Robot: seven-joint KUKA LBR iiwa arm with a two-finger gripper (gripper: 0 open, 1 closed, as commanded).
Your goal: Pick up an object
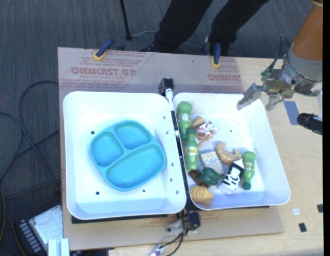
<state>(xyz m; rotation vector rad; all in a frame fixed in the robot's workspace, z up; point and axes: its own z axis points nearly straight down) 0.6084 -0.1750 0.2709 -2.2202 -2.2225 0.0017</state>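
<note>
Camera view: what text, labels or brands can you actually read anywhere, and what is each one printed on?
"CHEMCAST.GP" in red, on the brown board under the bins, near its left rear edge.
"CHEMCAST" in red, the same print again, cut off at the board's rear right beside the yellow clamp.
Black-and-white card in the right bin: bold marks, too blurred to read.
Green bottles: labels too small to read.

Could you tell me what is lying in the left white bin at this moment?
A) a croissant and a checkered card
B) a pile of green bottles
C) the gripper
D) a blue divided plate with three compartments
D: the blue divided plate lies alone in the left bin, while the green bottles and the other small items are in the right bin, and the gripper hangs over that bin's far right corner.
</note>
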